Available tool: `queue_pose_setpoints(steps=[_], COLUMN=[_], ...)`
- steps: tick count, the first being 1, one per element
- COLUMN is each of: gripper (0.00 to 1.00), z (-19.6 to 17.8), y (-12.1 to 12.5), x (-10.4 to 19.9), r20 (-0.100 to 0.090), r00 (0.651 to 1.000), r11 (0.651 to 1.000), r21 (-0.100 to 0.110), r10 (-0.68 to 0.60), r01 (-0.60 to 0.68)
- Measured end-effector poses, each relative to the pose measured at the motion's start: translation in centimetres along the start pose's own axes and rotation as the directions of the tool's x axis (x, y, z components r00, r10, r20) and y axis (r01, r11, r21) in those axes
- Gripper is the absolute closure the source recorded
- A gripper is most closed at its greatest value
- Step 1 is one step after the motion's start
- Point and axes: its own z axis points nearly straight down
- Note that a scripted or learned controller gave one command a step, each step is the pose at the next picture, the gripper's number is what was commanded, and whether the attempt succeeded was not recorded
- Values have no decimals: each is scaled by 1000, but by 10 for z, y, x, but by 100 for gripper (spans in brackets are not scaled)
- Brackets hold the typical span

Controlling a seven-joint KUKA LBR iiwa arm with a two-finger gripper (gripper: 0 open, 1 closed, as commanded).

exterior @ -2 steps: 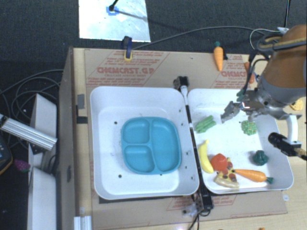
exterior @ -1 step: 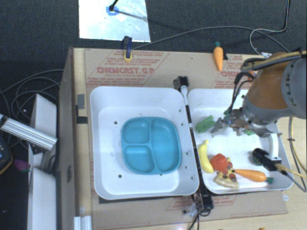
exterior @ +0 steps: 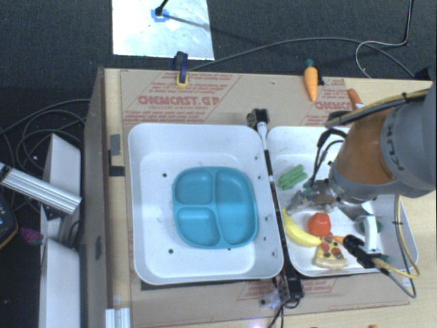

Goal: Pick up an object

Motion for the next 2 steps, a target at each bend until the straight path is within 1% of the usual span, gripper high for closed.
queue_pose_setpoints(steps=[1, 2], gripper=[0, 100], z=[0, -11], y=[-41, -39], x=[-2, -2], r20=[0, 0], r00=[1000, 1000], r11=[1000, 1000], r21=[0, -4], r10=[0, -1], r01=[0, 1])
